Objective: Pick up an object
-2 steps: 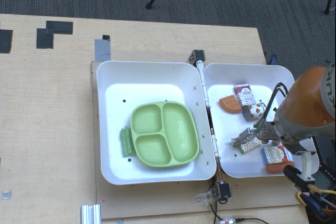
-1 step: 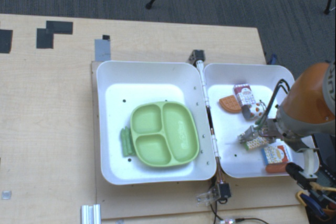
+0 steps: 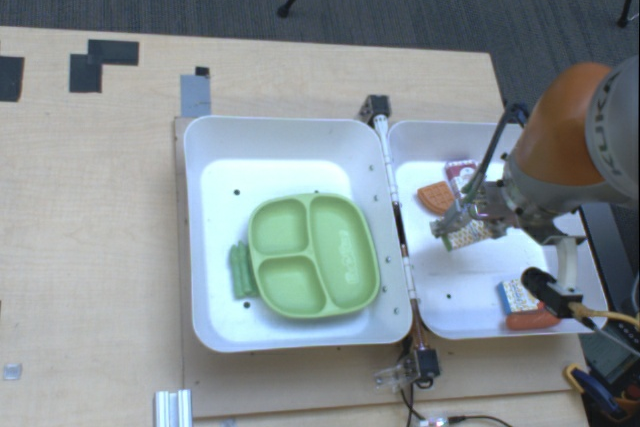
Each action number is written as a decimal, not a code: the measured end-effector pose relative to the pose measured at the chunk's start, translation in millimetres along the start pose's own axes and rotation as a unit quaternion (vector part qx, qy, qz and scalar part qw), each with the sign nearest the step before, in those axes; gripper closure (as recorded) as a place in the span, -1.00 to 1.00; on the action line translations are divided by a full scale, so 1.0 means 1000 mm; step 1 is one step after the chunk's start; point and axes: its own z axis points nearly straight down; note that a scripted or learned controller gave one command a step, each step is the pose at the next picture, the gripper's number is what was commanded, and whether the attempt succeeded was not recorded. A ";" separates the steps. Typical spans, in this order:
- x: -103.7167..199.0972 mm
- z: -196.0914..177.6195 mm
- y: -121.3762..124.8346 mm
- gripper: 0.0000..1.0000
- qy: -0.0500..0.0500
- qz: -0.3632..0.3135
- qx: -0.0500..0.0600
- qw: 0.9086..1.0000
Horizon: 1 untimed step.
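The pincer (image 3: 462, 227) hangs over the right bin (image 3: 470, 300), just below the orange cookie (image 3: 436, 197), clenched on a small packet (image 3: 464, 234).

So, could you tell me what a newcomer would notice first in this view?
Probably the light green divided plate, lying in the left white bin with a darker green item beside its left edge. Next, the grey arm with its orange band reaching in from the right over the right bin, its gripper low among small items: an orange piece, a pink packet, and a blue packet nearer the front.
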 end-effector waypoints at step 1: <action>0.091 -0.071 -0.039 1.00 0.000 0.000 0.000 1.000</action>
